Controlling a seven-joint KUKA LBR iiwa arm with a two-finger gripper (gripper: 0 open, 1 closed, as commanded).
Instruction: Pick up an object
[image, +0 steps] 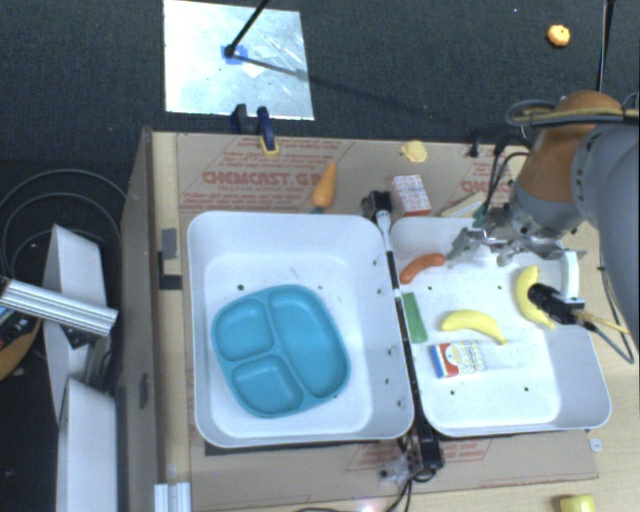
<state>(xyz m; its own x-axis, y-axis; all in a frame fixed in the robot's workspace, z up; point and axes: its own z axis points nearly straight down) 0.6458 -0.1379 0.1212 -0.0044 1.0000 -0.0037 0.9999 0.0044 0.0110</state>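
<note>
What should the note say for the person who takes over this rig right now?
Gripper: above the back of the right bin, beside the orange sausage; no object visibly held.
Right bin also holds a banana, a second banana, a green block, a small carton. Left bin holds a blue tray.
Done: nothing lifted yet.
Left: grasp and lift one object.

left bin: blue tray | right bin: carton, banana | tool: far side

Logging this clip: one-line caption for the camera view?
End effector over the shallow white right bin near an orange sausage-shaped object; blue three-compartment plastic tray in the left bin.
</note>
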